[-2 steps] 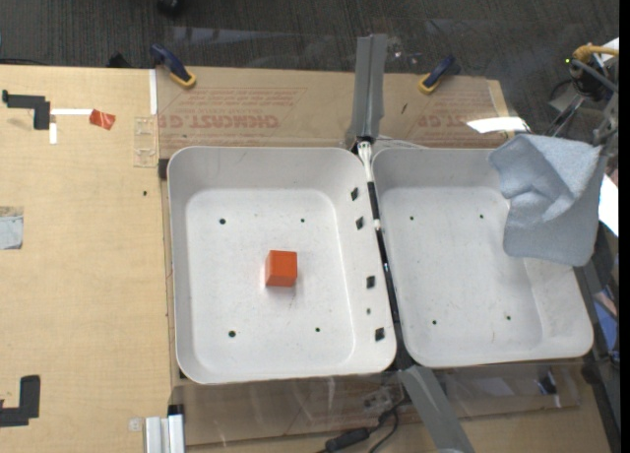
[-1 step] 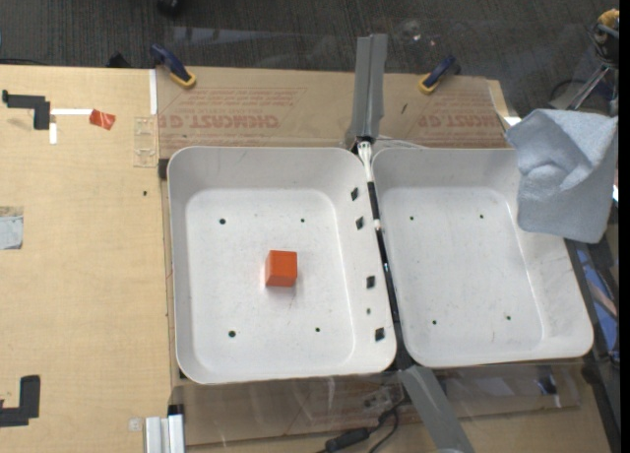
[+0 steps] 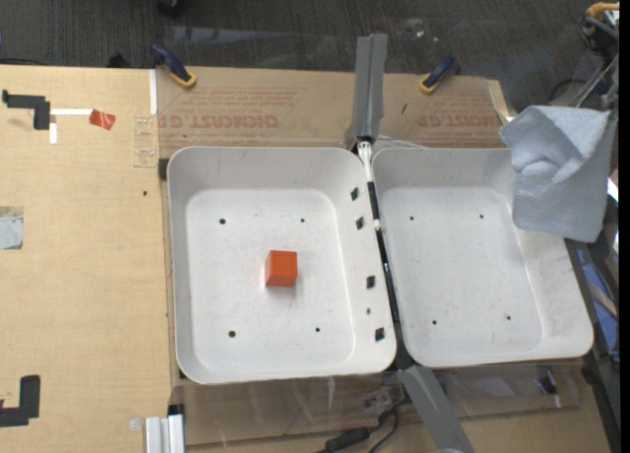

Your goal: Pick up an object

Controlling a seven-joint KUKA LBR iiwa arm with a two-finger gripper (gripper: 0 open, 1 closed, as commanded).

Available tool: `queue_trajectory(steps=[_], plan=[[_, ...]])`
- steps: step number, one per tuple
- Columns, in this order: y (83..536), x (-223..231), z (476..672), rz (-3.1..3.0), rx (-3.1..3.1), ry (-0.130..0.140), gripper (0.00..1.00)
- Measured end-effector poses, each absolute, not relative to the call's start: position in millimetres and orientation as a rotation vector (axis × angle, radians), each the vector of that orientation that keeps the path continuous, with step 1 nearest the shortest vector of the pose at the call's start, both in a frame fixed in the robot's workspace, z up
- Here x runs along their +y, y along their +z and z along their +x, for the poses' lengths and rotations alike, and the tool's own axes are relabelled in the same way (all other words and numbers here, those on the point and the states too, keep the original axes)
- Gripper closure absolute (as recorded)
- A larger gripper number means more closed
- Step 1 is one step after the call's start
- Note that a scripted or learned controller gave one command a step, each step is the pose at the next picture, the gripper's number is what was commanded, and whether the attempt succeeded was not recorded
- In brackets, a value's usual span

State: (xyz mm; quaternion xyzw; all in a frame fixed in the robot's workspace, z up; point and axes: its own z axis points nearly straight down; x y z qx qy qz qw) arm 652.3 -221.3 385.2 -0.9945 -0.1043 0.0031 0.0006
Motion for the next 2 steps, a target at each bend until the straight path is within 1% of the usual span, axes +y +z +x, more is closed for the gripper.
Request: queue_trajectory(steps=[1, 2], plan=[[399.2, -221.1, 653.2, -3.124, -0.322, 0.008, 1.00], [400.9, -221.0, 652.7, -3.123, -0.323, 0.010, 1.00]])
